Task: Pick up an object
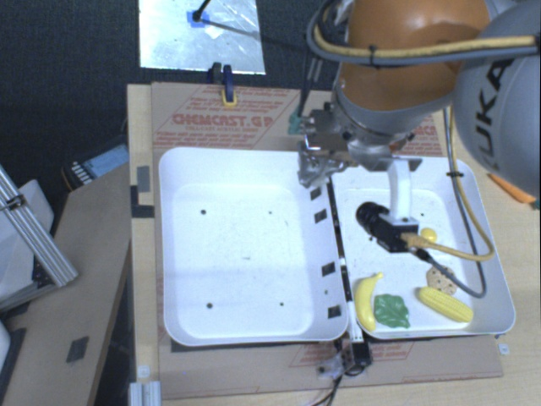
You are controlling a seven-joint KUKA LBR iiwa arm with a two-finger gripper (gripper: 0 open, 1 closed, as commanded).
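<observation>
Several small objects lie in the near part of the right bin (486,227): a yellow banana (367,301), a green leafy piece (391,311), a yellow corn cob (445,304), a brown cookie (440,280) and a small yellow piece (428,235). My gripper (312,167) hangs under the orange wrist band at the far end of the divider between the two bins, well away from these objects. Nothing shows in its grasp. A white bracket with a black block (382,225) hangs from the wrist over the right bin.
The left bin (169,227) lies beside the right one, with a black-marked divider (338,260) between them. A yellow cable (452,252) loops over the right bin. A yellow clamp (227,87) sits at the bench's far edge.
</observation>
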